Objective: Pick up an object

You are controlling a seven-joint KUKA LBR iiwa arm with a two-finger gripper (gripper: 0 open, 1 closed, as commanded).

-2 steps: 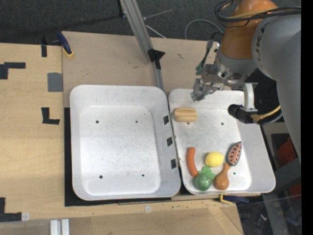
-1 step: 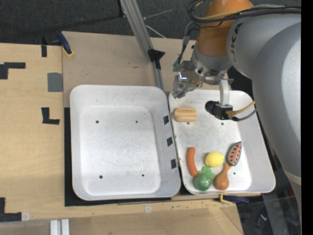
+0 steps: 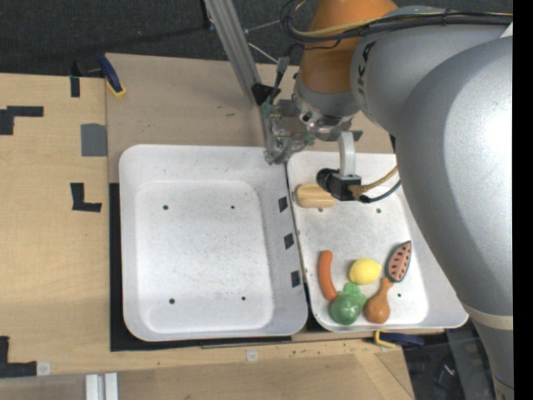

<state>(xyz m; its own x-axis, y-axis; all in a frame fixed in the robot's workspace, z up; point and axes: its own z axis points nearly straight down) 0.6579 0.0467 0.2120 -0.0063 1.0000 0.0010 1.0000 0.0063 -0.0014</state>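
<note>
A pale wooden bench top point(image 3: 50, 248) is carrying two shallow white plastic bins side by side, the left bin point(image 3: 200, 248) and the right bin point(image 3: 376, 223) touching along their inner rims. A black mat point(image 3: 115, 265) is showing beneath them. Black tape strips point(image 3: 82, 198) and a grey square patch point(image 3: 94, 139) are lying on the wood to the left. A blue and yellow clamp point(image 3: 112, 77) is gripping the board's far corner. A slanted aluminium rail point(image 3: 233, 40) is rising over dark carpet point(image 3: 100, 11).
</note>
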